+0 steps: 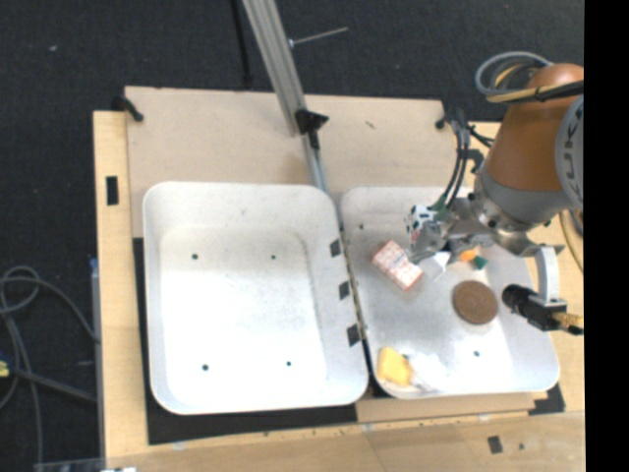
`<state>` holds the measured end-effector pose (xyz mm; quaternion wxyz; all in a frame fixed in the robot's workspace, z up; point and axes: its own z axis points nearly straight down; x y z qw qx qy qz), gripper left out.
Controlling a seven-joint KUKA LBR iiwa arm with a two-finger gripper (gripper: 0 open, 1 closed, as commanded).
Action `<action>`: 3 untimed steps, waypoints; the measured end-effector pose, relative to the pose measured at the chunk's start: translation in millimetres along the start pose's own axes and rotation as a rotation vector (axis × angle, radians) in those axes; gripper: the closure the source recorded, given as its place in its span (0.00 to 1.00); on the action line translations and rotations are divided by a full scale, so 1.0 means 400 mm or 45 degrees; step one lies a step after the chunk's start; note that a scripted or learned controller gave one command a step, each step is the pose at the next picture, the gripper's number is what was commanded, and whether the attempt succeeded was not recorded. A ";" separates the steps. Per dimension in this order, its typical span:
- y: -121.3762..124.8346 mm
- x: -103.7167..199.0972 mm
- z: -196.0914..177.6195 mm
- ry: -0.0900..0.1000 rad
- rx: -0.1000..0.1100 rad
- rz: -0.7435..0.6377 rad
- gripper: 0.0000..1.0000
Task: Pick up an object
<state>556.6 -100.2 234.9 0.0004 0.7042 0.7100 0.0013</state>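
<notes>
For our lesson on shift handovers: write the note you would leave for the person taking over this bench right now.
Claw: low over the right bin, near its upper middle; whether it is open or shut cannot be made out, and nothing is seen held.
Things, all in the right bin: pink patterned box just left of the claw, brown disc, yellow piece by the lower left corner, small orange and green bits.
Done: no pick confirmed.
Left: grasp one object and lift it; the pink box looks nearest.

Bench (216, 131) w/ left bin (246, 298), right bin (511, 362).
</notes>
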 end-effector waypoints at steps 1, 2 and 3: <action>0.072 0.114 -0.026 0.000 -0.001 0.000 1.00; 0.125 0.243 -0.048 0.001 0.000 -0.001 1.00; 0.197 0.374 -0.058 -0.001 0.000 0.001 1.00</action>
